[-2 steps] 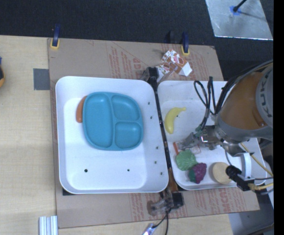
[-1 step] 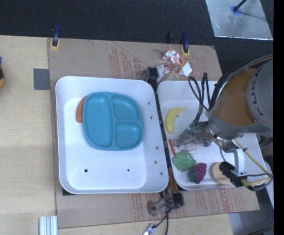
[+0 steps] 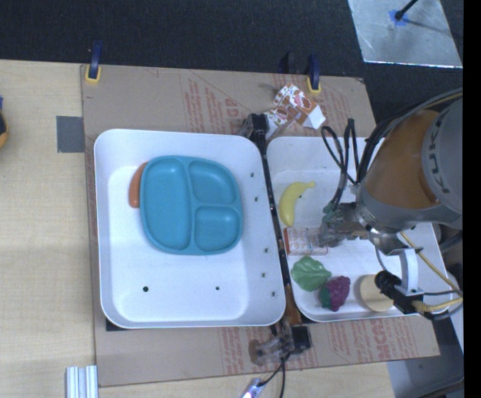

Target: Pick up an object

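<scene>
The right bin (image 3: 307,160) holds a yellow banana (image 3: 293,200) at its upper left, a green leafy piece (image 3: 308,273), a purple grape bunch (image 3: 336,292) and a tan round piece (image 3: 371,295) along its near side. My gripper (image 3: 333,226) hangs low over the middle of this bin, right of the banana and above the green piece. Nothing shows between its fingers. A small pinkish clear item (image 3: 300,240) lies just left of the gripper.
The left bin (image 3: 116,247) carries a blue divided plate (image 3: 192,204) with an orange item (image 3: 134,187) poking out at its left edge. Black cables (image 3: 340,152) loop over the right bin's far side. A crumpled wrapper (image 3: 294,106) lies behind the bins.
</scene>
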### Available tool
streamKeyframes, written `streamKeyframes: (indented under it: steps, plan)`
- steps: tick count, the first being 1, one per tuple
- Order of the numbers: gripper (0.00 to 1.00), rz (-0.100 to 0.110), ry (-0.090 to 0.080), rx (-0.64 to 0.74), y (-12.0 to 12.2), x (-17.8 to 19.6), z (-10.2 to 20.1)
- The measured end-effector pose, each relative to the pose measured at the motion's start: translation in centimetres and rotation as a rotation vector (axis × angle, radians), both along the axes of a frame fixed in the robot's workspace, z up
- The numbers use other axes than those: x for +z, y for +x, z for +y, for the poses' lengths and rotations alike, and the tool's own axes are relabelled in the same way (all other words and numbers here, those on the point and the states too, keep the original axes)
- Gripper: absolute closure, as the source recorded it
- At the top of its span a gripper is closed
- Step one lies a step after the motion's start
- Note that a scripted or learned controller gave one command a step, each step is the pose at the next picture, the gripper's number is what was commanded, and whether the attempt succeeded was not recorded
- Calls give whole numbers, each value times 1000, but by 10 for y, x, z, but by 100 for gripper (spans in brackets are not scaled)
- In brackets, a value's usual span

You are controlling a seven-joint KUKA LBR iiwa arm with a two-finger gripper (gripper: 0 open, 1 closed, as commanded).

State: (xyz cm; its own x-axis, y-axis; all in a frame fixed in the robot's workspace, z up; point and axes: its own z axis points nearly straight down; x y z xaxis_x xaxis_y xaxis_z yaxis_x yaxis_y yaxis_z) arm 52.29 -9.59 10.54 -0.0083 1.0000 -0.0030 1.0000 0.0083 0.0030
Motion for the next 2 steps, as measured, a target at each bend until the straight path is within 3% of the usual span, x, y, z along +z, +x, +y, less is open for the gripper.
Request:
streamKeyframes:
  steps: [1, 2]
  plan:
    - [100, 5, 3, -6, 74, 24, -3]
    - [100, 5, 4, -3, 127, 87, 54]
